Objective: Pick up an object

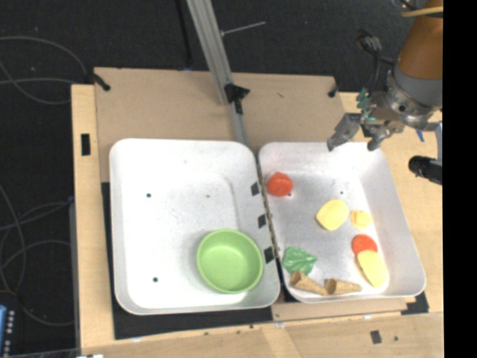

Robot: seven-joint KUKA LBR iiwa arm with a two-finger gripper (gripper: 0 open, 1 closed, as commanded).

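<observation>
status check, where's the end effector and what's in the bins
End effector open, holding nothing, above right white bin's far edge. Round red object nearest, nothing in the way. Green bowl in left white bin.

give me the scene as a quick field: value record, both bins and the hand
left bin: green bowl near its front right corner
right bin: red ball, yellow lump, small yellow piece, red and yellow piece, green leafy item, two cones
hand: fingers spread, nothing between them, over the right bin's back edge
arm: enters from the right
held object: none
</observation>
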